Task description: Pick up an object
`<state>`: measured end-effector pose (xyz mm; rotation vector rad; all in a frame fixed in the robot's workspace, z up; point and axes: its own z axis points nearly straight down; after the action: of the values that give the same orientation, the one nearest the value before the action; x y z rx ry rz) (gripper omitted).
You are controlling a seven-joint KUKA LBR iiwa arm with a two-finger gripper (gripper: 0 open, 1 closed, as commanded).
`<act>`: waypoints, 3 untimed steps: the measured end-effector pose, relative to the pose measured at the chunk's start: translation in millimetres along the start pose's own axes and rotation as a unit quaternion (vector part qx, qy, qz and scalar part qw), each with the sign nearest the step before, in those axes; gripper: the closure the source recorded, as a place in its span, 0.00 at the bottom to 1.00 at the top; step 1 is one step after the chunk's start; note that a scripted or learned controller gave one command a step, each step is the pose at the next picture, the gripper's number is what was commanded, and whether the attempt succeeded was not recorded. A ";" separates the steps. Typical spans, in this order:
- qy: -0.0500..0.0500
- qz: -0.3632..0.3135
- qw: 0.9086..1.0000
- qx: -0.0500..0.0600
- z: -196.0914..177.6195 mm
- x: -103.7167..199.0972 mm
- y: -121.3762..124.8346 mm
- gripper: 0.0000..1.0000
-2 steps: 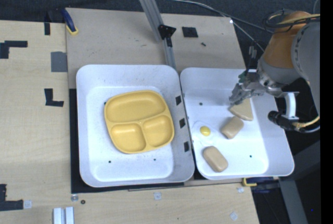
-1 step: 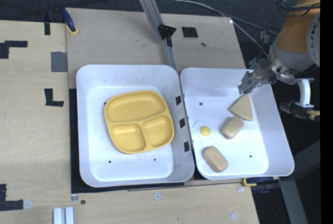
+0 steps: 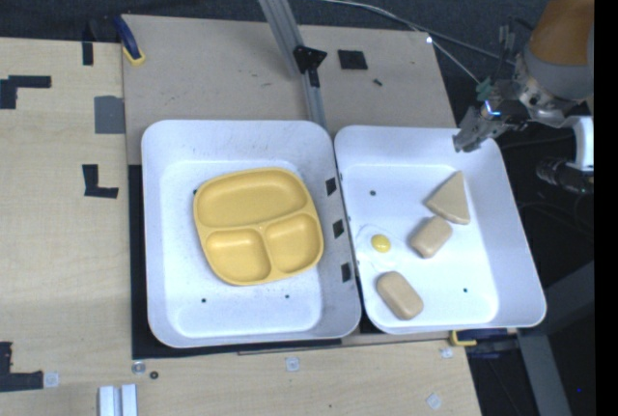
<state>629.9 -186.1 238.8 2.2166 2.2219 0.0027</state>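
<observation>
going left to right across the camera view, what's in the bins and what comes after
yellow divided tray → small yellow ball → tan oval piece → tan block → tan wedge → gripper

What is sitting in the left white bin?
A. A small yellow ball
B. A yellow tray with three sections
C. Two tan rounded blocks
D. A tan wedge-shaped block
B: the left bin holds a yellow divided tray, while the small ball, the wedge and the rounded blocks all lie in the right bin.
</observation>
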 end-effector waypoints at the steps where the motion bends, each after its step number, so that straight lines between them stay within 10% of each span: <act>1: 0.000 0.000 1.000 0.000 -52.6 0.5 1.0 1.00; 3: 0.001 -0.002 1.000 0.002 -41.7 114.0 0.3 1.00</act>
<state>629.8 -72.1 280.3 2.2156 2.2283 -0.0003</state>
